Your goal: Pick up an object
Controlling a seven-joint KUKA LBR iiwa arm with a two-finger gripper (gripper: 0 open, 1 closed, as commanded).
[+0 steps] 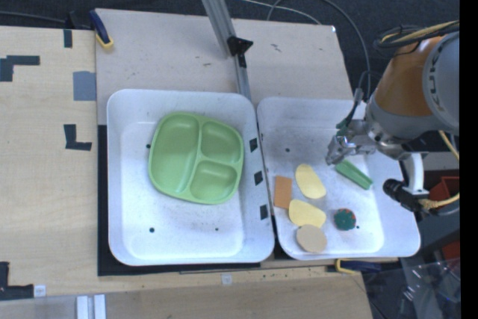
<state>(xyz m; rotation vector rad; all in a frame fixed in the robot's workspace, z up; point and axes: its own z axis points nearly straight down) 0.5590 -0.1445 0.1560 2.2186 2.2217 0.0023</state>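
The gripper (pixel 337 153) hangs low over the right bin (pixel 299 116), at the right of the frame, and from this height I cannot tell if it is spread or pressed together, or if anything is between its tips. Just at its lower right lies a green stick (pixel 353 175), almost touching the metal. This seems the nearest thing to pick.

To do the step well, I think the arm should come down straight over the middle of the stick and close across its narrow side, not along its length, because it lies at a slant.

Lower in the same bin are a yellow oval piece (pixel 310 181), a second yellow piece (pixel 306 214), a tan round piece (pixel 311 238), an orange block (pixel 282 192) and a small dark green round thing (pixel 344 220). They lie close together, some touching, so a grasp there could push the neighbours.

The left bin (pixel 119 160) holds a green divided plate (pixel 197 158).

The wrist covers the upper end of the stick, and the gripper tips are blurred.
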